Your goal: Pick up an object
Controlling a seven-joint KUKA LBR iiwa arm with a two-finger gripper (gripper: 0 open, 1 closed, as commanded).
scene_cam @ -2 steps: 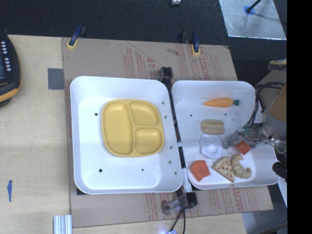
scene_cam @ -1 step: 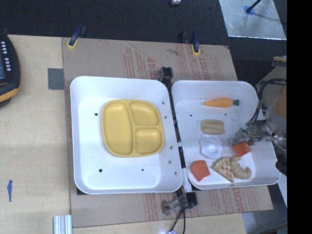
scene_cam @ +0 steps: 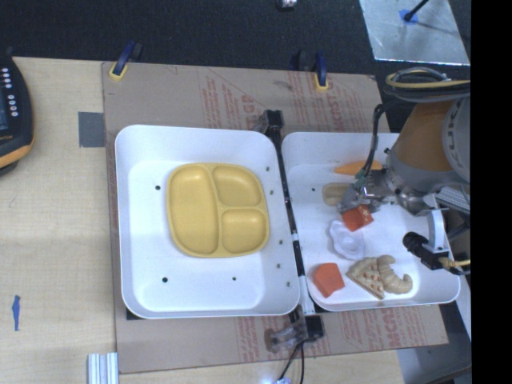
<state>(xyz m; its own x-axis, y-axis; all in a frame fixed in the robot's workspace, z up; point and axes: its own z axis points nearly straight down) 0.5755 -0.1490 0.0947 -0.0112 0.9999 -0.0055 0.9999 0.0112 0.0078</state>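
Camera view: red block [scene_cam: 358,218] just below pincer [scene_cam: 357,199].

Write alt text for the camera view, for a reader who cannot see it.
The robot arm's pincer reaches from the right into the right bin, right above a small red piece among scattered toy foods. The left bin holds a yellow divided plate.

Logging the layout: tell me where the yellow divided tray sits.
The yellow divided tray lies in the middle of the left white bin.
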